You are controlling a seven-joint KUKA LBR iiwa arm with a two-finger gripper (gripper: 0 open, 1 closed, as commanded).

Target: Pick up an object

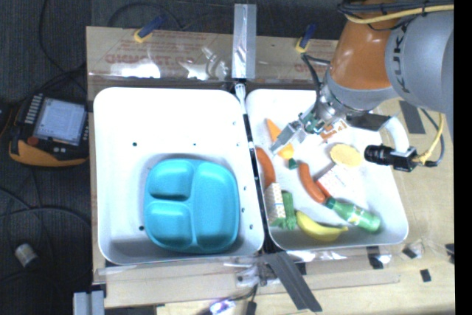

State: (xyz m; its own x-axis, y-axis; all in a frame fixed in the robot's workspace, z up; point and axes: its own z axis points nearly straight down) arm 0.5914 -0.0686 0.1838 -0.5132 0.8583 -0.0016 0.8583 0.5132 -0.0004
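Observation:
My gripper (287, 136) hangs over the upper left part of the right bin (394, 192), open, with nothing between its fingers. It is just right of an orange carrot (273, 129) and above a small yellow piece (286, 153). Below them lie an orange-red sausage (265, 164) along the bin's left wall, a red hot dog (311, 181), a yellow round cookie (345, 154), a white card (341, 178), a corn cob (274, 203), a banana (318, 227) and a green bottle (355, 215).
The left bin (118, 122) holds a teal compartment tray (192, 204) in its lower half. A ridge (247, 136) divides the two bins. The arm's orange band and grey body (369, 63) overhang the right bin's far corner. A handheld device (51, 125) lies off the bench at left.

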